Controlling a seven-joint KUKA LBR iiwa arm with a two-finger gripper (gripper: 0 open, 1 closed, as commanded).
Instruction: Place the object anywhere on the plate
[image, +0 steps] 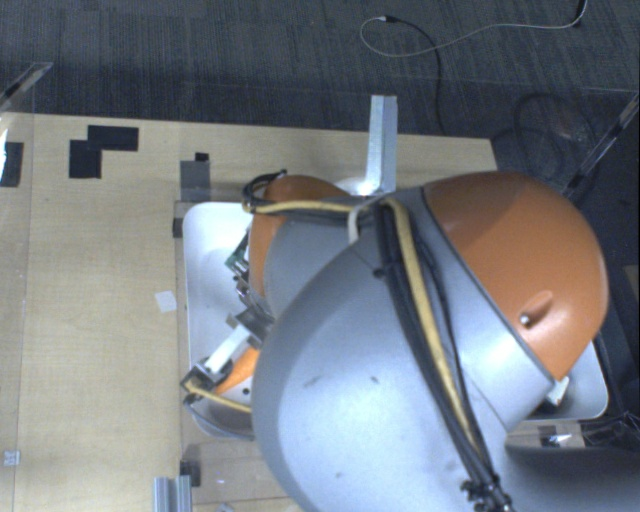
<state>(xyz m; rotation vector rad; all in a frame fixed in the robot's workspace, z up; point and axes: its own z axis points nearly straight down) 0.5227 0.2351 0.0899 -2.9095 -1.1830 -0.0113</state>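
The arm covers most of both bins; its gripper reaches toward the left bin's near-left corner beside something orange (possibly the plate). Its grasp cannot be told, nor can progress.

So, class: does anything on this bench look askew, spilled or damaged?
Nothing stands out. The grey and orange robot arm covers most of the shallow white bin. An orange item peeks out at the arm's lower left, too hidden to identify. The wooden bench looks tidy.

The grey arm reaches leftward, end effector low.
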